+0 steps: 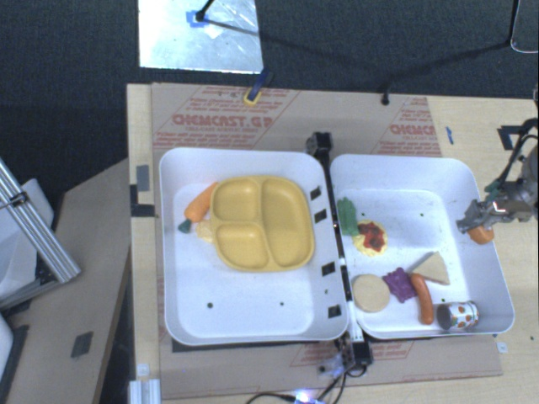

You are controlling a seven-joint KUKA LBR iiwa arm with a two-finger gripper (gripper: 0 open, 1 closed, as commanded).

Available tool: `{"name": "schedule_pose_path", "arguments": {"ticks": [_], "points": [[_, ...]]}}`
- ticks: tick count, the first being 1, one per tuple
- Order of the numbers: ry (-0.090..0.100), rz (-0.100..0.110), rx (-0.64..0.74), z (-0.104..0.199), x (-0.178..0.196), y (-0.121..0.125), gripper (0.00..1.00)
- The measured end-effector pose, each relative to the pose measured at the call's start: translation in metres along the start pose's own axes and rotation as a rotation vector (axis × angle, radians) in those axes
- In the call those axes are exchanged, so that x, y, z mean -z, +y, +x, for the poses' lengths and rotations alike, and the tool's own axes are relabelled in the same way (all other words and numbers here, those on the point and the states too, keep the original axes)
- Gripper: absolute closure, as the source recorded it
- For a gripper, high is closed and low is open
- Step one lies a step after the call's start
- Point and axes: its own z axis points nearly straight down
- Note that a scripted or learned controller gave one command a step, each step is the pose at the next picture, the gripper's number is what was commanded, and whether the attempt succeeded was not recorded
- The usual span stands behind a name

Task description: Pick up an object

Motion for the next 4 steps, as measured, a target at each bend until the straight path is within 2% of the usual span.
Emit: {"name": "schedule_pose_path", "arguments": {"ticks": [2, 3, 4], "points": [[0.004, 0.003, 0.006, 0.120, -0.005, 0.019, 1.00], [0.004, 0.002, 0.007, 0.175, 0.005, 0.031, 1.00], [0.004, 0.001, 0.007, 0.232, -0.002, 0.060, 1.00]]}}
